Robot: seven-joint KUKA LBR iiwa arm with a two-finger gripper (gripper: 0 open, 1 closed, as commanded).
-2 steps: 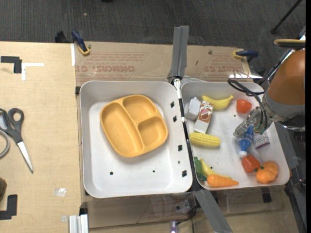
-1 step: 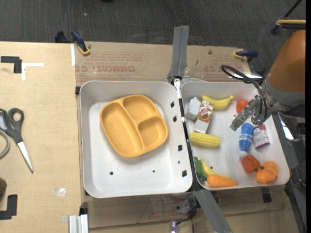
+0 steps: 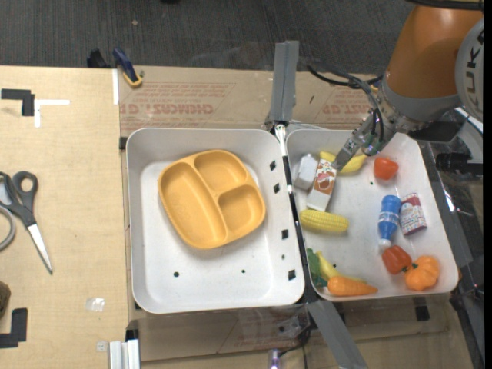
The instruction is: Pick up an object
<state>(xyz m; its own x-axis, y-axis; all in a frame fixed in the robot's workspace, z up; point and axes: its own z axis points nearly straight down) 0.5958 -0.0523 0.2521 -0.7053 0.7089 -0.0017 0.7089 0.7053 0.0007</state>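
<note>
The right bin (image 3: pixel 438 198) holds several toy foods. A yellow banana (image 3: pixel 352 164) lies near its back wall, and my gripper (image 3: pixel 344 154) hangs right over it, reaching down and to the left from the orange-banded wrist. Beside the banana are a white carton (image 3: pixel 306 172) and a red-and-white packet (image 3: pixel 324 184), with a corn cob (image 3: pixel 324 221) below them. Further right lie a red tomato (image 3: pixel 385 168), a blue bottle (image 3: pixel 388 217) and a red-labelled can (image 3: pixel 413 214). I cannot see whether the gripper touches the banana.
A red pepper (image 3: pixel 396 259), an orange pumpkin (image 3: pixel 423 273) and a carrot (image 3: pixel 350 286) crowd the right bin's front edge. The left bin (image 3: pixel 146 267) bears a yellow divided plate (image 3: pixel 211 198). Scissors (image 3: pixel 27 217) lie on the wooden bench at far left.
</note>
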